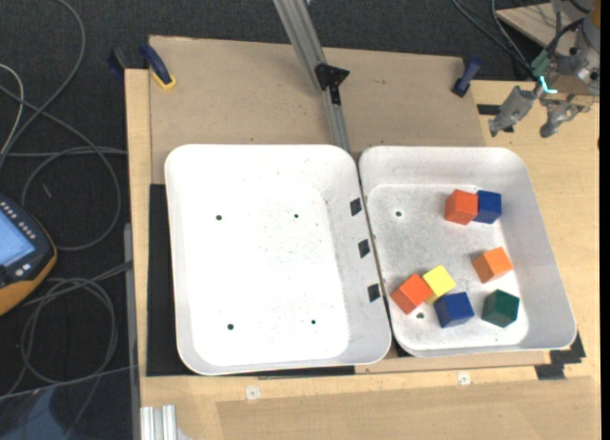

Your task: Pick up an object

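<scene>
Item: candidate objects, seven cubes, all lying in the right bin [534, 202].
- Orange cube [461, 207] and blue cube [488, 206]: touching side by side near the bin's far end.
- Lone orange cube [492, 263]: standing apart from its neighbours, free on all four sides. I am judging this the easiest pick, since my fingers are getting room either side.
- Near cluster: orange cube [414, 291] and yellow cube [438, 281] touching; dark blue cube [454, 309] just beside them; green cube [499, 308] close to the bin's near wall. Crowding is leaving little room for fingers here.

Item: left bin [257, 257], sitting edge to edge with the right one.

Item: my gripper [530, 116], hanging above the bench beyond the right bin's far right corner, well apart from every cube. Its two fingers are standing spread apart, holding nothing.

Room: I am seeing open air over the right bin for a descent; the raised rim and the slanted metal rail [305, 38] toward the bins' junction are the edges I am minding.
</scene>
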